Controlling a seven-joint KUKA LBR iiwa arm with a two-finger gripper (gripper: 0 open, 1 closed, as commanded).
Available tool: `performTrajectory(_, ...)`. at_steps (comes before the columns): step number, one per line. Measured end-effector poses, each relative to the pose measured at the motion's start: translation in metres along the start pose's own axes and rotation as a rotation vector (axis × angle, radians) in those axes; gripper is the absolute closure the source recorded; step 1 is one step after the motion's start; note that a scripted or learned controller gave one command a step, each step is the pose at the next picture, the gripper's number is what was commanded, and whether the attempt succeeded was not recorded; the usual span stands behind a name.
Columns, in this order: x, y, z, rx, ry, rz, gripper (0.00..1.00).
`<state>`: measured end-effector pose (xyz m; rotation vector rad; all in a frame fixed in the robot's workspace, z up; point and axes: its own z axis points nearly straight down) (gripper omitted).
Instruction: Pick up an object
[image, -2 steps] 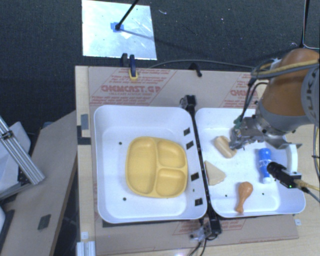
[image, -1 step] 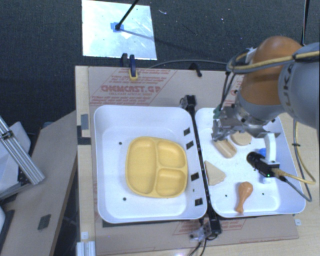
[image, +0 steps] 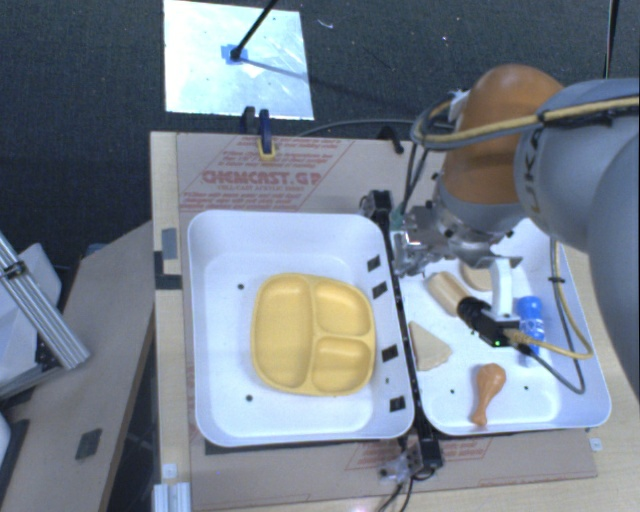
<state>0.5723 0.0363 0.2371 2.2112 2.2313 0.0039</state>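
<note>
My gripper (image: 408, 252) hangs low over the far left corner of the right bin (image: 585, 385), close to the divider between the bins. Just to its right lies a tan bread-like roll (image: 445, 289). A pale wedge-shaped slice (image: 430, 346) rests nearer the front, beside the divider. A brown toy drumstick (image: 487, 390) lies near the front wall. A blue and white object (image: 529, 320) sits to the right, and a tan piece (image: 477, 278) shows partly under the wrist. The arm hides the bin's far part.
The left bin (image: 215, 340) holds a yellow divided plate (image: 312, 333). The arm's large grey and orange body (image: 510, 130) looms over the right bin's far half. A yellow clamp (image: 265, 140) sits at the bench's far edge.
</note>
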Motion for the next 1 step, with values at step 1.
performTrajectory(1, 0.0454, 0.0131, -0.0029, -0.001, 0.001, 0.000, 1.00)
